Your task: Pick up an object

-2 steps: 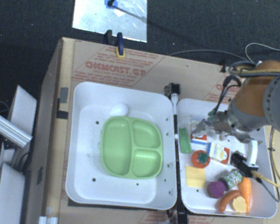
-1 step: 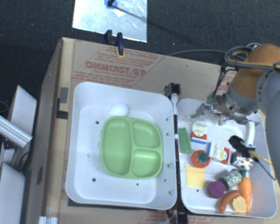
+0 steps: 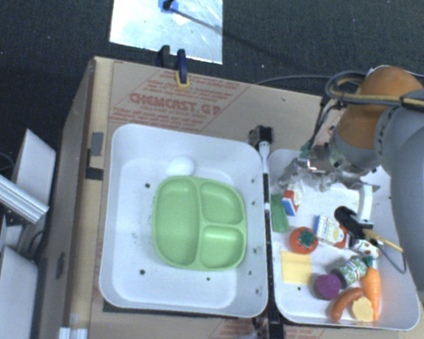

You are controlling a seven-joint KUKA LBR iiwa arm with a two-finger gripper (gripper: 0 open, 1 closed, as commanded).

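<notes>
My pincer point(image 3: 315, 170) hangs over the far left corner of the right bin point(image 3: 403, 313); I cannot tell its state, since the wrist hides it.

Candidate objects lie in the right bin, nearer the camera than the pincer.

Hazards:
- The objects are crowded. A descent may strike two at once and grip neither.
- The pincer is close to the wall between the bins and may catch on it.

Count:
- White bins: two.
- Green divided tray point(image 3: 198, 223): one, in the left bin point(image 3: 121, 289).
- Tomato point(image 3: 304, 240): one.
- Yellow slice point(image 3: 296, 267): one.
- Carrot point(image 3: 372, 285): one.
- Purple item point(image 3: 328, 285): one.
- Small carton point(image 3: 331, 230): one.
</notes>
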